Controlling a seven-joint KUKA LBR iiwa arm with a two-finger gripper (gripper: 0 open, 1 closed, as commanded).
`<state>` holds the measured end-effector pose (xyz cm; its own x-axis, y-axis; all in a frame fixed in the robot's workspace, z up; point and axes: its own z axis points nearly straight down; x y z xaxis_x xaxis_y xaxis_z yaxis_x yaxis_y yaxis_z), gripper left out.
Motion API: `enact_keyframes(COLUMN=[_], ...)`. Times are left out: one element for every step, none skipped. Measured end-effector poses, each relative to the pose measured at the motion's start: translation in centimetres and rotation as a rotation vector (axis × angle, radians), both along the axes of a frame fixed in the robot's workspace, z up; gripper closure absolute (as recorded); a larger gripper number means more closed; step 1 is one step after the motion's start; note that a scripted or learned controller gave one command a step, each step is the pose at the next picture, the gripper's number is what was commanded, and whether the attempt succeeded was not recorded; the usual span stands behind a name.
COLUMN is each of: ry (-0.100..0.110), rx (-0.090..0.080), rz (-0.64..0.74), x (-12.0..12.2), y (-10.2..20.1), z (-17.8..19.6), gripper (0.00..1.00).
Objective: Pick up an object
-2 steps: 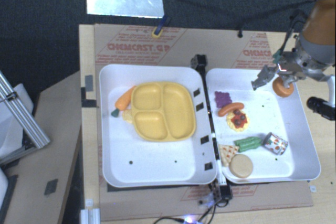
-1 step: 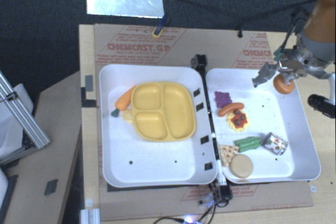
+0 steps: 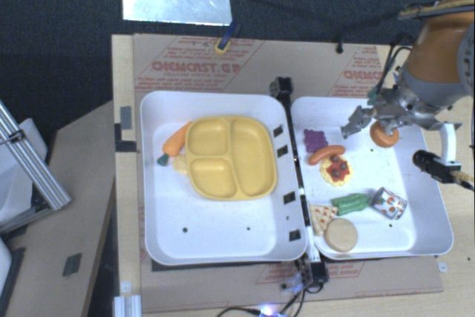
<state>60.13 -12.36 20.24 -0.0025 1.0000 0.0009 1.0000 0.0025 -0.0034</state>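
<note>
My gripper [image 3: 369, 120] hangs over the back of the right bin [image 3: 430, 223], below the grey and orange arm [image 3: 441, 48]. An orange ring-shaped toy [image 3: 385, 136] lies directly under it, partly covered by it. To the left of the gripper lie purple grapes [image 3: 315, 139] and a red sausage [image 3: 327, 154]. In front of them sits a yellow disc with red topping [image 3: 335, 171]. Nearer the front are a green pickle [image 3: 350, 202], a small can [image 3: 388, 203], a cracker [image 3: 322, 217] and a round tan bun [image 3: 341, 234].
The left bin [image 3: 171, 234] holds a yellow divided plate [image 3: 226, 157], with a carrot [image 3: 177, 139] at its left edge. A black divider [image 3: 291, 159] runs between the bins. A black part [image 3: 438, 165] sticks out over the right bin's right side.
</note>
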Motion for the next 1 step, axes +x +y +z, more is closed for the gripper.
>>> enact_keyframes(ry=[0.0], rx=[0.0], rz=[-0.002], x=[-0.72], y=[-0.77], z=[-5.28], gripper=[0.0])
